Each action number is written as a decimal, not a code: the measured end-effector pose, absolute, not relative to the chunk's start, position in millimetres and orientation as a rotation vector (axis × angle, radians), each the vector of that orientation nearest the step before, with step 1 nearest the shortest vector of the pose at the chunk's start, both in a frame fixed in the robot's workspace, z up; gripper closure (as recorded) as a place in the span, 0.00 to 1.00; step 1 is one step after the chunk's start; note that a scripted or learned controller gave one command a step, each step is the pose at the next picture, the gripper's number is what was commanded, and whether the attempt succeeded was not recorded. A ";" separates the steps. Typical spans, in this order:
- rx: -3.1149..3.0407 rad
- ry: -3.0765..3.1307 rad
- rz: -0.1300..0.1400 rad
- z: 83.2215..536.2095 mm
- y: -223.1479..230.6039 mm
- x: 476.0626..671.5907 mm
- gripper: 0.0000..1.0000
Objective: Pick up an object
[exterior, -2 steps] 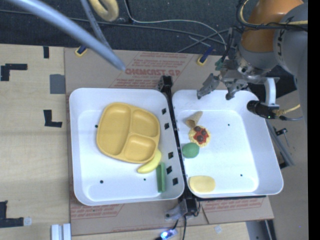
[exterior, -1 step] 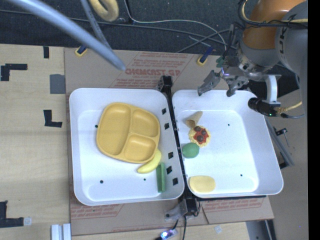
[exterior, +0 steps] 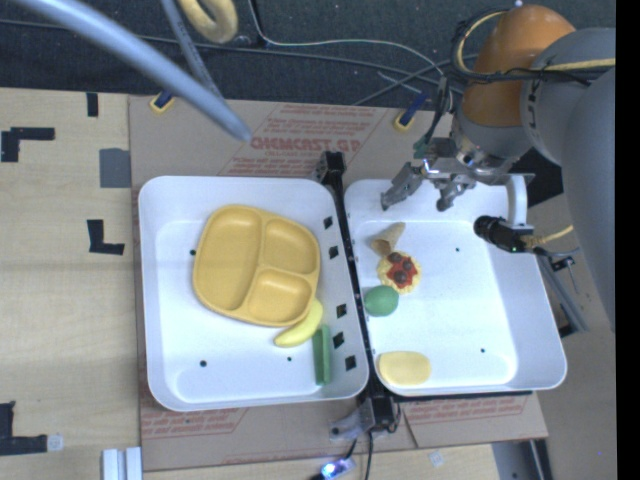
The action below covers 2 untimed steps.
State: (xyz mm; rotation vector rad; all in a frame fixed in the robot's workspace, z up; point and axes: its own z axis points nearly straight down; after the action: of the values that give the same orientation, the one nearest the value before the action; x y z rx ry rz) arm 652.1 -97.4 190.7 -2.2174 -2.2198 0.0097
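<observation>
We note the pincer spread open and holding nothing, above the far rim of the right bin. Nearest targets: cone, pizza slice, green ball. We'd centre over one item, descend straight, then close.

bins: glossy white plastic | plate: matt yellow plastic | underlay: matt cardboard
</observation>
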 end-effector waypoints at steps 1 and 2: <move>-2.218 -2.221 0.009 146.3 -97.4 648.5 0.00; -2.218 -2.219 0.011 96.3 -105.5 641.5 0.00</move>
State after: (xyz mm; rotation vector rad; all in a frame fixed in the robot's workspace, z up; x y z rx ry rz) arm 641.5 -105.5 96.3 -2.2184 -2.2194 0.0106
